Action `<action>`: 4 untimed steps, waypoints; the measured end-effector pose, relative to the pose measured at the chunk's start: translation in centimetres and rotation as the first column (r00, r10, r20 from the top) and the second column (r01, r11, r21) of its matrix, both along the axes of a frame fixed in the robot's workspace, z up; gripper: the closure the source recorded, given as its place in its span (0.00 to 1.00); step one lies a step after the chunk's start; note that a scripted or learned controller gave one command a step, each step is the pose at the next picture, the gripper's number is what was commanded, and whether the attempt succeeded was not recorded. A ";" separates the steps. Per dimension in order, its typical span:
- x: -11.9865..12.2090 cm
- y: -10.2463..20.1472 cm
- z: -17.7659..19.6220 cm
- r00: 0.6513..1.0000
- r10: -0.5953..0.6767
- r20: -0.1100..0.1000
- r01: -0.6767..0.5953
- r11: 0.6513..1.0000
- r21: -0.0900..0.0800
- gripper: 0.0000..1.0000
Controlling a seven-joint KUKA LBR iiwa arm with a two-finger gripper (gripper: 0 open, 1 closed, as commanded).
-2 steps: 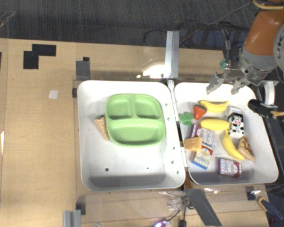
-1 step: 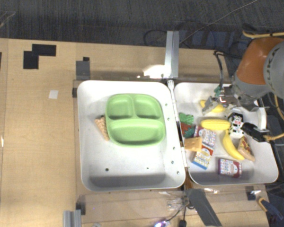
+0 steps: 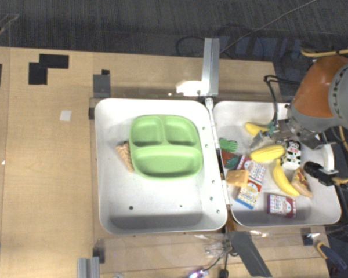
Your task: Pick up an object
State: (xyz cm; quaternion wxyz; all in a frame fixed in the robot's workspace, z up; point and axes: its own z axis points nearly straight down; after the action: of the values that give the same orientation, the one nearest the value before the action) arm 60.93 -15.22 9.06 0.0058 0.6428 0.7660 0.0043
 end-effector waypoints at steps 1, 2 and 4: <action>5.7 1.4 -0.2 0.999 0.028 -0.027 -0.028 1.000 0.001 0.00; 0.7 -0.6 0.0 0.999 0.038 -0.003 -0.038 0.999 -0.002 0.00; 5.4 4.4 -0.2 0.996 -0.081 -0.029 0.081 0.997 -0.003 1.00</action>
State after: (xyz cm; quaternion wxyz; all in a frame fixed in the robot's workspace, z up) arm 66.29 -10.83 8.88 -0.0042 0.6734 0.7392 -0.0060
